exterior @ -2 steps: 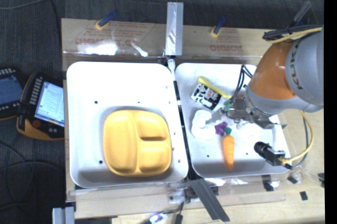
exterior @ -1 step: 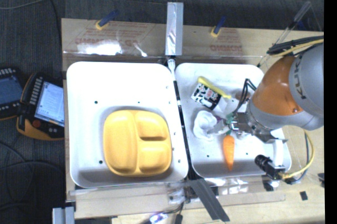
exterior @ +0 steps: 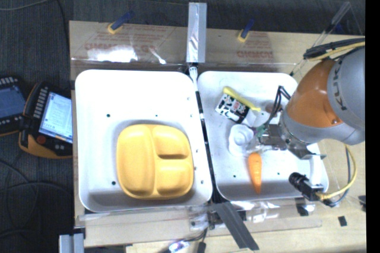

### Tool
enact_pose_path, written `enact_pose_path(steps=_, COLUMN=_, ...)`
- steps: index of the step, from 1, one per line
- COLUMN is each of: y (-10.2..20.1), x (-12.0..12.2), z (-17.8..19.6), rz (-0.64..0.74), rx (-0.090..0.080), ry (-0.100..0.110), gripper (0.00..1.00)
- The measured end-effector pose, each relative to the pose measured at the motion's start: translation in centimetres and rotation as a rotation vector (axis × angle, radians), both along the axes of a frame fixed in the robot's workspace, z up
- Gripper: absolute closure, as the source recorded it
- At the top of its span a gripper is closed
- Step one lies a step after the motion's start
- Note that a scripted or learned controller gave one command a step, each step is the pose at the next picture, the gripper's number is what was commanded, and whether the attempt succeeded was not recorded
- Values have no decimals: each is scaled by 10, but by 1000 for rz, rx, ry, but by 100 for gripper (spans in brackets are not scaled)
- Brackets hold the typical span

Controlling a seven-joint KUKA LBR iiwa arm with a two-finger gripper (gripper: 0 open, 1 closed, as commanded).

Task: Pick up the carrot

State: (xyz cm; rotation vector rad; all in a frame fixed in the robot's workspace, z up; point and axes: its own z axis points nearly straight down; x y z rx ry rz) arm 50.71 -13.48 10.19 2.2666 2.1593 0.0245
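Observation:
An orange carrot (exterior: 255,172) lies in the right bin (exterior: 222,180), near its front wall, thick end pointing away from the front. My gripper (exterior: 265,140) hangs just above and slightly right of the carrot's thick end, at the tip of the grey arm with the orange band (exterior: 313,101). The arm's body hides most of the gripper, and nothing shows held in it.
A small white rounded object (exterior: 239,138) sits just left of the gripper. A black, white and yellow packet (exterior: 234,105) lies toward the back of the right bin. The left bin (exterior: 95,91) holds a yellow divided plate (exterior: 155,160). A handheld controller (exterior: 47,121) rests left of the bench.

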Motion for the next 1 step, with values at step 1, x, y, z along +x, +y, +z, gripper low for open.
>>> enact_pose_path(steps=1, y=69, x=66, z=81, rz=-38, rx=-4, ry=22, gripper=100)
